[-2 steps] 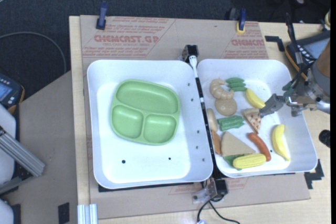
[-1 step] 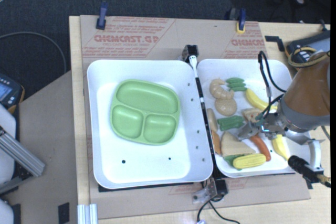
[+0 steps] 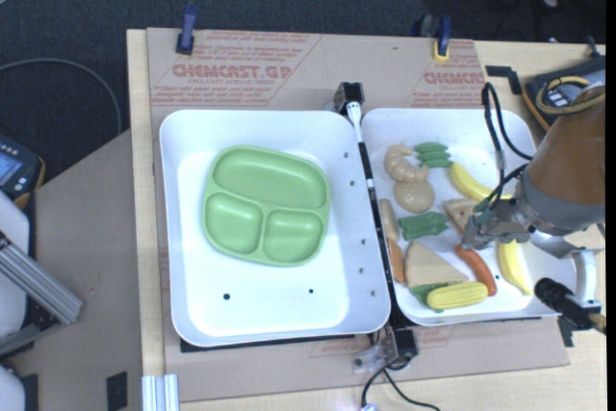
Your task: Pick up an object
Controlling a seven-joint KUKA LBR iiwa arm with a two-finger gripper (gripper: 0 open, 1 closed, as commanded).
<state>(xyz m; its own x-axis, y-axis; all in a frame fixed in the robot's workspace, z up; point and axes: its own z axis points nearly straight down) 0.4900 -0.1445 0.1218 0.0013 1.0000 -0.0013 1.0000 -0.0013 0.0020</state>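
The right bin [image 3: 510,125] holds several toy foods. Among them are a yellow banana [image 3: 469,181], a green cucumber [image 3: 422,226], a red sausage [image 3: 478,269], a corn cob [image 3: 456,295], a pale sandwich wedge [image 3: 431,267] and two beige lumps [image 3: 414,197]. My gripper [image 3: 486,228] is low in this bin, right of the cucumber. It sits over a tan piece [image 3: 460,210] and just above the sausage's upper end. The wrist hides what lies directly beneath it.
In the left bin [image 3: 183,255] lies a green divided plate [image 3: 265,205]. A second banana [image 3: 513,265] lies by the right bin's right wall, close under the arm. A green pepper [image 3: 430,152] sits at the back. Cables run along the bench's right side.
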